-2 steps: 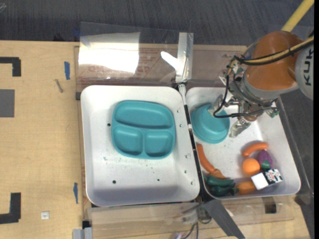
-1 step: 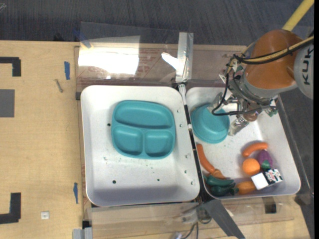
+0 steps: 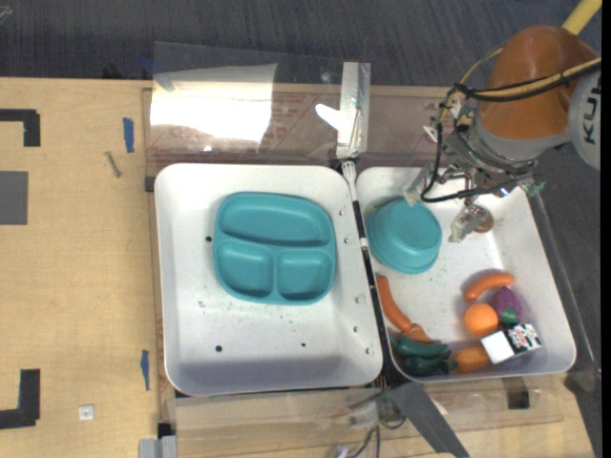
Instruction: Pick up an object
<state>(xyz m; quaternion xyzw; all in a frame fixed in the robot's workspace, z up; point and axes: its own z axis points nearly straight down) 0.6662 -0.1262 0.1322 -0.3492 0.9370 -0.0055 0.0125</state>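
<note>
My gripper [image 3: 473, 216] hangs under the orange-banded wrist [image 3: 530, 79] over the far part of the right bin [image 3: 549, 256], just right of a teal bowl [image 3: 406, 237]. Cables and the wrist hide most of it. Toys lie along the bin's near side: a long orange carrot [image 3: 394, 308], a dark green piece [image 3: 420, 353], an orange sausage shape [image 3: 488, 282], an orange ball [image 3: 482, 319], a purple piece [image 3: 508, 303], a white block with black print [image 3: 512, 342] and a small orange piece [image 3: 470, 358]. None of them touches the gripper.
A teal divided plate [image 3: 275, 246] lies in the left bin [image 3: 191, 332]. A clear plastic sheet [image 3: 239, 113] and a metal bracket [image 3: 353, 103] stand behind the bins. The wooden bench [image 3: 67, 256] extends to the left.
</note>
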